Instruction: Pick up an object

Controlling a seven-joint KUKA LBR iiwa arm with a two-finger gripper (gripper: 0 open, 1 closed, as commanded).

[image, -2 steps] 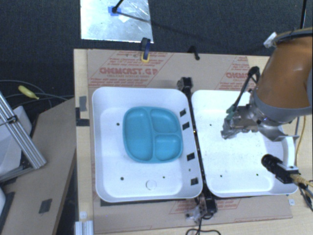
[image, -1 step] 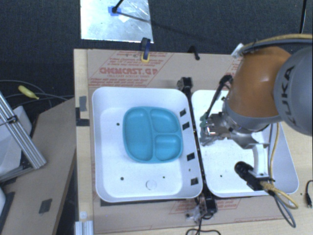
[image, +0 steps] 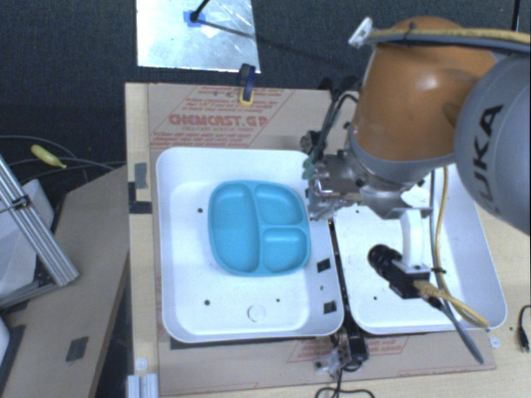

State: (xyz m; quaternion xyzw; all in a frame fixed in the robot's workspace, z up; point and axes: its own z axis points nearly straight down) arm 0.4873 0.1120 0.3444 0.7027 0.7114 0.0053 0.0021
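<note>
Blue plastic, a three-part divided plate (image: 258,227), lies flat near the middle of the left white bin (image: 187,305). At its 3 o'clock, over the seam between that bin and the right bin (image: 489,301), hangs the gripper (image: 322,196) of the grey-and-orange arm (image: 423,81). Whether the jaws stand apart or together I cannot tell. Both bins rest on the counter (image: 207,114).

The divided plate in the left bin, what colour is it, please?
Light blue plate, seen in the camera view.
</note>
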